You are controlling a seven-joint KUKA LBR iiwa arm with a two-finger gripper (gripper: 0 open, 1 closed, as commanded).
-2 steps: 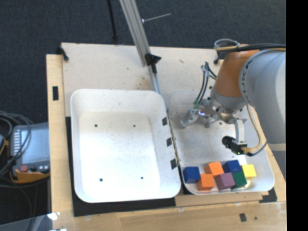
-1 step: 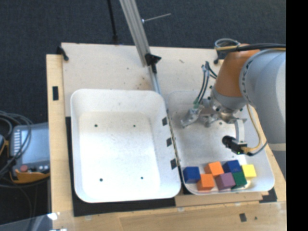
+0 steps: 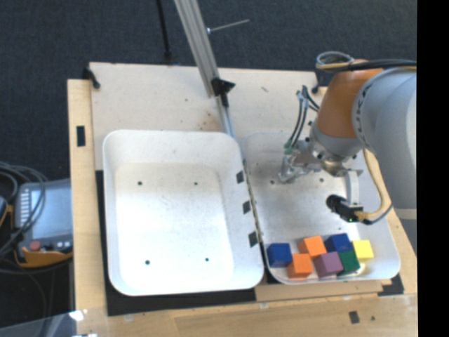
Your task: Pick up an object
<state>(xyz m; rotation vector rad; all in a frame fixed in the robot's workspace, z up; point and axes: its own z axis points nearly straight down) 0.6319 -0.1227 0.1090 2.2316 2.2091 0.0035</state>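
Coloured blocks (image 3: pixel 321 255) clustered at near edge of right bin (image 3: pixel 270 202), untouched. Well apart from them, over bin's far end, gripper (image 3: pixel 289 173) on grey arm (image 3: pixel 372 118), nothing visibly between fingers; open or closed impossible to tell. Pick not yet begun: reach, grasp, lift all remaining.

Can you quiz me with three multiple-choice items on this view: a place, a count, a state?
1. Where do the blocks lie?
A. left bin
B. near end of the right bin
C. on the bench

2. How many orange blocks?
A. none
B. two
C. four

3. How does the tool stand to the blocks?
A. apart from them, over the bin's far end
B. pressing on the yellow one
C. lifting a blue one

Key: 1 B, they cluster at the right bin's near edge. 2 B, two orange cubes show in the cluster. 3 A, bare bin floor separates the tool from the blocks.
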